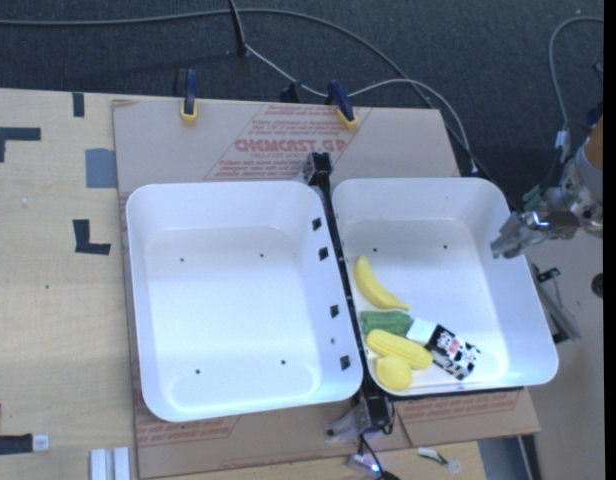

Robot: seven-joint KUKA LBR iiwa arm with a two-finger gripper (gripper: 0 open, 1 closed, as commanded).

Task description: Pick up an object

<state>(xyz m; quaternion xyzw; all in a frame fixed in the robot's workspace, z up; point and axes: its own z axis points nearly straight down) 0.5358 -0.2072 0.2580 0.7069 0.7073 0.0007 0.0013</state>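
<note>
Camera view: gripper [510, 240] at three o'clock, hanging at the right bin's [458, 193] far-right rim; width of opening impossible to tell, nothing seen between it. Toys bunched at the bin's six o'clock corner: banana [376, 286], green piece [385, 321], corn cob [398, 347], yellow lump [393, 372], black-and-white block [449, 350], all touching or nearly so. Likely trouble: descending at the rim and striking the wall; or closing on two crowded toys, squeezing one sideways and coming up with nothing.

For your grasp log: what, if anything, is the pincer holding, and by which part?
Nothing. The pincer hangs over the right bin's far edge, apart from the toys.
</note>
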